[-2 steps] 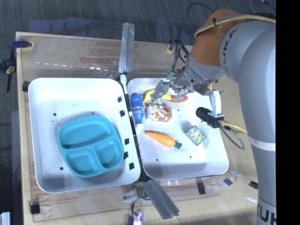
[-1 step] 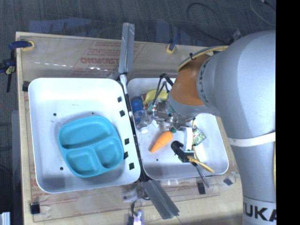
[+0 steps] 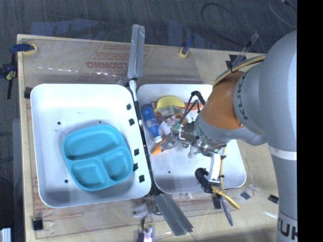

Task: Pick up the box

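Claw [image 3: 174, 135] over right bin [image 3: 229, 178] clutter; left bin [image 3: 45, 110] holds blue tray [image 3: 97, 156].

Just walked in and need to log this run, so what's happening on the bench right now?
A grey KUKA arm reaches in from the right over the right bin, its tool low among a pile of small items at the bin's far left side, including a blue bottle and something yellow. Nothing can be seen held. The left bin holds a blue sectioned tray.
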Controlling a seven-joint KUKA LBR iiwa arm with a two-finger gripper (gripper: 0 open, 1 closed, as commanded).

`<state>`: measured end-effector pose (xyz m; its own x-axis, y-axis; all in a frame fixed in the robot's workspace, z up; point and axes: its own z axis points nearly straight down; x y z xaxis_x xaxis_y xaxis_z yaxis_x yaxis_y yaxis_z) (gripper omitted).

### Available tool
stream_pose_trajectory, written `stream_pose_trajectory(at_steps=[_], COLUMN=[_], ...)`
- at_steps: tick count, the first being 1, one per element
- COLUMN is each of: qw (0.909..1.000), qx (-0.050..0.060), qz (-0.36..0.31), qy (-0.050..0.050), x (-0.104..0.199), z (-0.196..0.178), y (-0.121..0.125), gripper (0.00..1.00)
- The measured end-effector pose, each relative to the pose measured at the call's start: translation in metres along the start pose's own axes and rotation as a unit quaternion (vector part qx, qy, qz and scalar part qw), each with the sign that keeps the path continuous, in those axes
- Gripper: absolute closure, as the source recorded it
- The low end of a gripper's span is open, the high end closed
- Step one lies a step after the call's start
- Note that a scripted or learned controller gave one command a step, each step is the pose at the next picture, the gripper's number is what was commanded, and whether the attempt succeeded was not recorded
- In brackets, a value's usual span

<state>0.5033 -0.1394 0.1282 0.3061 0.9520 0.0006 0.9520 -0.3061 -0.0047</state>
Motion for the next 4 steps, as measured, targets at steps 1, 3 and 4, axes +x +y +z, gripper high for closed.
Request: stream_pose_trajectory(at_steps=[1, 3, 4], qw=[0.9993, 0.9998, 0.9849], qx=[0.000, -0.001, -0.002], qz=[-0.039, -0.017, -0.173], qy=[0.000, 0.000, -0.001], x=[0.001, -0.012, 0.025], z=[-0.018, 0.024, -0.096], y=[-0.029, -0.023, -0.036], gripper=[0.00, 1.00, 1.00])
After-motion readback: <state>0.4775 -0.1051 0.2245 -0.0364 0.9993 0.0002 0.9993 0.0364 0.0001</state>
